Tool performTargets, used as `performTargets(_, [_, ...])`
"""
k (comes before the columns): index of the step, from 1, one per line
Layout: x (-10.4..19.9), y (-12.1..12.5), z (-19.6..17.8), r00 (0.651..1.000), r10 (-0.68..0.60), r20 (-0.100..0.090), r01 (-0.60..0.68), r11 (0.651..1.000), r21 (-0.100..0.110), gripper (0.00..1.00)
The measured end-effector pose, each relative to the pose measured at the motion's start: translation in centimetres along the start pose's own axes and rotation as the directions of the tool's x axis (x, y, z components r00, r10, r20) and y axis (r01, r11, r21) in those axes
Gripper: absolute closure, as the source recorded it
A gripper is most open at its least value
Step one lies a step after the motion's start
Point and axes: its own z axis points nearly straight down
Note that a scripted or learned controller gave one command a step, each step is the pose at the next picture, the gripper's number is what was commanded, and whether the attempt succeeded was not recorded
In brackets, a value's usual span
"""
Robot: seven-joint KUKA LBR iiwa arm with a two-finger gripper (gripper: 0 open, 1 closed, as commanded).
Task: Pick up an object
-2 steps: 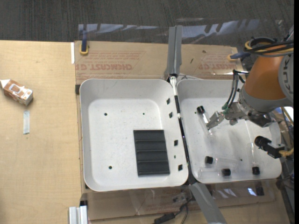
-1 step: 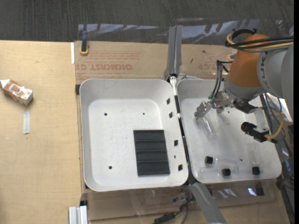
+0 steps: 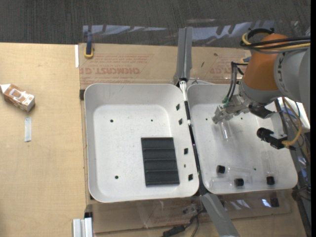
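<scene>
Here, the plainest object to pick is a dark ribbed block [image 3: 160, 161] lying flat in the lower right part of the left bin [image 3: 98, 132], its long side running up and down the frame. In the right bin [image 3: 207, 147] three small black pieces [image 3: 239, 182] sit along the lower edge, well apart from one another, and faint clear plastic items lie near them and in the middle of the bin, too glassy to make out well. The gripper [image 3: 223, 125] hangs over the upper middle of the right bin, pointing down and to the left, with something pale and see-through at its tip; whether it is spread or pressed together cannot be told, nor whether it holds that clear thing. The grey arm [image 3: 291, 78] with its orange band comes in from the upper right of the frame. Far left on the desk [image 3: 39, 181] lies a small orange-and-white carton [image 3: 19, 98], with a thin pale strip [image 3: 27, 130] just below it.
</scene>
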Motion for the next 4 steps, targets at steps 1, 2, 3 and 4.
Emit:
performTargets(1, [2.5, 4.4, -9.2, 1.000, 0.026, 0.000, -0.026, 1.000, 0.000, 1.00])
performTargets(2, [6.9, 6.2, -11.4, 1.000, 0.010, 0.000, -0.010, 1.000, 0.000, 1.00])
performTargets(3, [6.8, 6.2, -12.3, 1.000, 0.008, 0.002, -0.008, 1.000, 0.001, 1.00])
performTargets(4, [7.9, 6.4, -13.1, 0.999, 0.054, 0.000, -0.054, 0.999, 0.001, 1.00])
